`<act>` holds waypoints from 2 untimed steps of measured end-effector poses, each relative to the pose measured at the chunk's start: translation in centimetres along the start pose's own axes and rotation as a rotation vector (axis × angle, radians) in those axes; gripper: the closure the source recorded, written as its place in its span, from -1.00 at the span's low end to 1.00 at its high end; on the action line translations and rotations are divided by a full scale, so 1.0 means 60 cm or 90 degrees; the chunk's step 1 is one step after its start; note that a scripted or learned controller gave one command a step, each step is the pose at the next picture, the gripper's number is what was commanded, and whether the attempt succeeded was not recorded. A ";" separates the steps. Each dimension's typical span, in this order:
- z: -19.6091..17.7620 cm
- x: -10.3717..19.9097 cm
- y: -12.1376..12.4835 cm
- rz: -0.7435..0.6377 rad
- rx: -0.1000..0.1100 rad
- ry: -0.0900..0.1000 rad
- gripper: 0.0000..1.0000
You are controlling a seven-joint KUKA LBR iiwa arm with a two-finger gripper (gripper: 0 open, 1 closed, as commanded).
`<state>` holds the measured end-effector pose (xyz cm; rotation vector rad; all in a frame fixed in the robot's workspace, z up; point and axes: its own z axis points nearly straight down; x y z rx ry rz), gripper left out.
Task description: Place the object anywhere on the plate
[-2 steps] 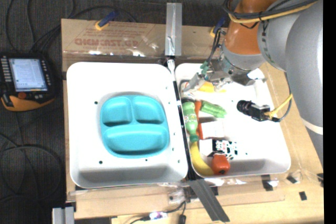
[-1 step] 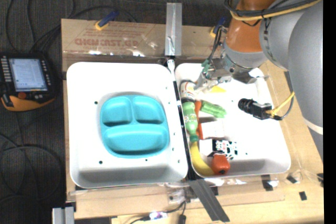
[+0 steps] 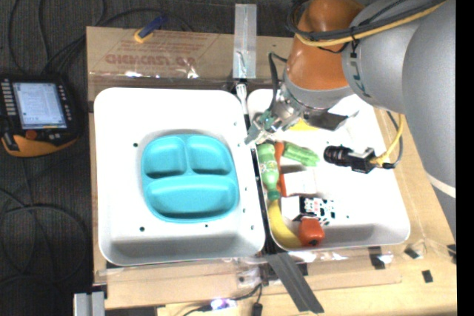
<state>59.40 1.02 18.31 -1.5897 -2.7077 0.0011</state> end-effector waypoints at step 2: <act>0.000 0.126 0.000 -0.133 0.000 0.000 -1.00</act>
